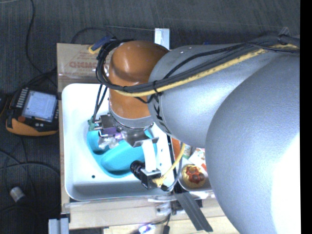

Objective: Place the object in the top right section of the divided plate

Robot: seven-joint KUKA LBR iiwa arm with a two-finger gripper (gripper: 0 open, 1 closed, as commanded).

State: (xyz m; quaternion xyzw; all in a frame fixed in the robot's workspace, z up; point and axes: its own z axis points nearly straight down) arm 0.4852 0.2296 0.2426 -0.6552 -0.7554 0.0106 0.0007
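Gripper (108, 133): low over plate, grip state unclear.
Plate (117, 161): blue, directly beneath, in left bin (73, 130).
Arm (234, 111): hides right bin.

Divided plate (113, 161) mostly under arm (204, 96)

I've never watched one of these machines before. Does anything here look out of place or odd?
Nothing looks spilled or broken. The arm leans low over the left white bin, covering most of the blue divided plate. Bits of colourful items peek out in the right bin.
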